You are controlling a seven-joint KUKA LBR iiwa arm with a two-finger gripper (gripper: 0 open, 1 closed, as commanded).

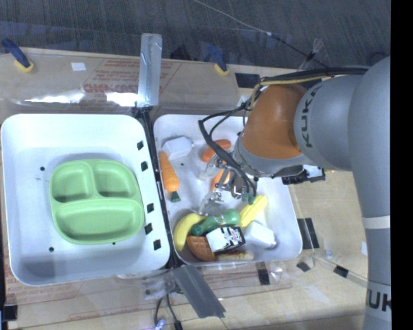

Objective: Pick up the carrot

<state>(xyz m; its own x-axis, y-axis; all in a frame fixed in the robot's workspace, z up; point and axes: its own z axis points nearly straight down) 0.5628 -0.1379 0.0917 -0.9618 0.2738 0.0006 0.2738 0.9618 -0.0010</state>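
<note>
The desk (69, 81) is covered with a pale board under shiny, wrinkled clear film, and it carries two shallow white bins of smooth plastic with rounded corners.

The left bin (20, 150) holds one thing: a light green plate (95, 200), matte, with soft corners and three compartments.

The right bin (288, 212) holds the rest. The carrot (169, 174), long, orange and tapering with a small green end at 6 o'clock, lies flat along the bin's wall at 9 o'clock, close to the divider between the bins. From the carrot, toward 1 o'clock, is a small white block (177, 147). Toward 2 o'clock from the carrot a second orange piece (216, 150) lies partly under the arm. At the 6 o'clock side of the bin there is a crowded group: one yellow banana (183, 229), curved; one brown rounded item (201, 247); one dark green item (220, 221); one black and white box (226, 238); one yellow corn cob (253, 210), bumpy; and one white cube (261, 236).

The grey arm (343, 129), with its glossy orange band, reaches over the middle of the right bin. The jaws (223, 188) hang above the bin floor at about 3 o'clock from the carrot, apart from it. Cables and metal parts hide them, so one cannot tell if they are spread or pressed together.
</note>
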